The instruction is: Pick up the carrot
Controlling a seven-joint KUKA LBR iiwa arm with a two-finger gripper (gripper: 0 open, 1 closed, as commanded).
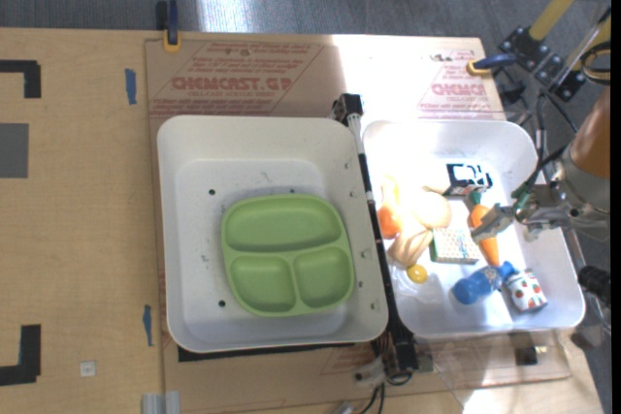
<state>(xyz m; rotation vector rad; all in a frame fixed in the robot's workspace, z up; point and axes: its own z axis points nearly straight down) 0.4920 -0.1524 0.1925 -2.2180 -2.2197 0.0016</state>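
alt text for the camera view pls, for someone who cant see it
The pincer reaches in from the right, low over a carrot in the right bin, among other small toys including a blue bottle. The left bin holds a green divided plate.

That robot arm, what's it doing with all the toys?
The arm's gripper reaches into the right bin from the right, right next to the orange carrot it is supposed to pick up. The carrot lies among other toy foods, near a blue bottle. I can't tell if it has grabbed the carrot. The left bin holds a green divided tray.
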